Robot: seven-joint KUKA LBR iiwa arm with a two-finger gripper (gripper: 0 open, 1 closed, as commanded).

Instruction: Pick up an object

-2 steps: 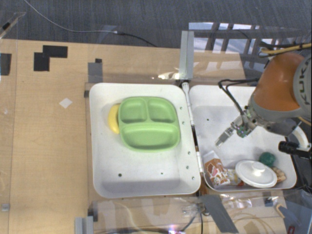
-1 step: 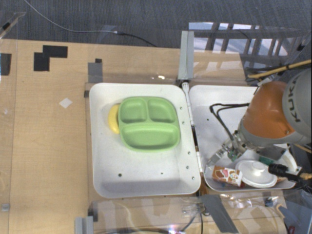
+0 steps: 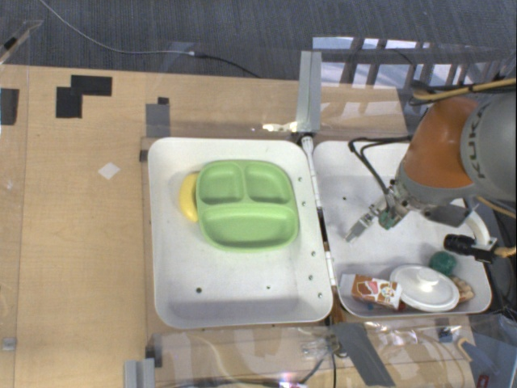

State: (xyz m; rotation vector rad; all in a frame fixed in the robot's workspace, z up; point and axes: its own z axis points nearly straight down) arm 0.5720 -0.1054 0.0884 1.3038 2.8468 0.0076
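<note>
My gripper (image 3: 361,226) hangs low over the bare floor in the middle of the right bin (image 3: 347,176), pointing down and to the left, with nothing seen in it. At that bin's front edge lie a white round bowl (image 3: 426,288) and a brown and red packet (image 3: 372,290) just to its left. A small dark green object (image 3: 442,262) sits behind the bowl, to the gripper's lower right. In the left bin (image 3: 234,297) a green divided plate (image 3: 245,204) rests over a yellow banana-like object (image 3: 187,198) that pokes out at its left side.
The grey arm with its orange band (image 3: 440,148) covers the right bin's far right part. A raised divider (image 3: 317,217) separates the two bins. A small brown object (image 3: 464,288) peeks out right of the bowl. Bare floor lies in the left bin's front half.
</note>
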